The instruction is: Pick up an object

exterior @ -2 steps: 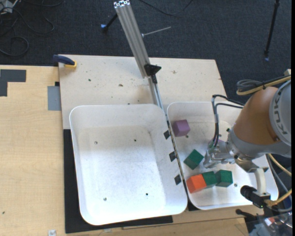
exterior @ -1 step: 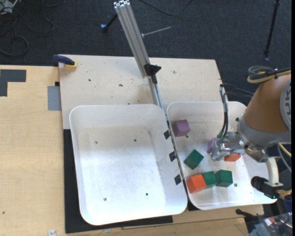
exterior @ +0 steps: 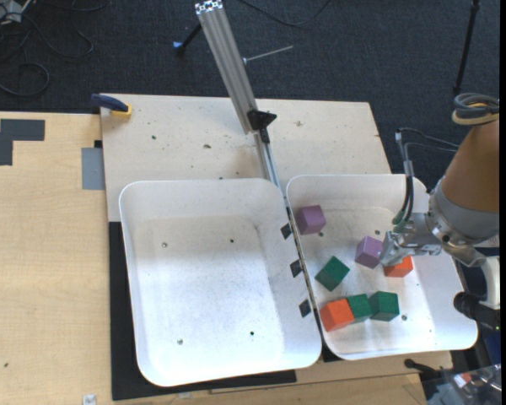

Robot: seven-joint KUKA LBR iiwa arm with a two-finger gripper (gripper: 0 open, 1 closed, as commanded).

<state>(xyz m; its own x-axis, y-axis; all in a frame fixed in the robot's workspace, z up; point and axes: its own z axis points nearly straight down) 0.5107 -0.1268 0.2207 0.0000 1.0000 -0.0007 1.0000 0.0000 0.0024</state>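
The right bin [exterior: 354, 194] holds several blocks. A purple block [exterior: 310, 218] lies near its back left, and a second purple block [exterior: 369, 251] sits mid-bin. A dark green block [exterior: 332, 272] lies left of centre. Near the front, an orange block [exterior: 337, 313] touches a green block [exterior: 359, 307], with another green block [exterior: 385, 305] beside them. My gripper [exterior: 396, 256] hangs low over a red-orange block [exterior: 399, 267], just right of the second purple block. That block is partly hidden under the gripper.
The left bin [exterior: 202, 277] lies beside the right one. A slanted aluminium bar [exterior: 232, 66] rises behind the bins. A blue-and-yellow clamp [exterior: 111, 105] sits at the board's back left corner. Cables run along the arm.
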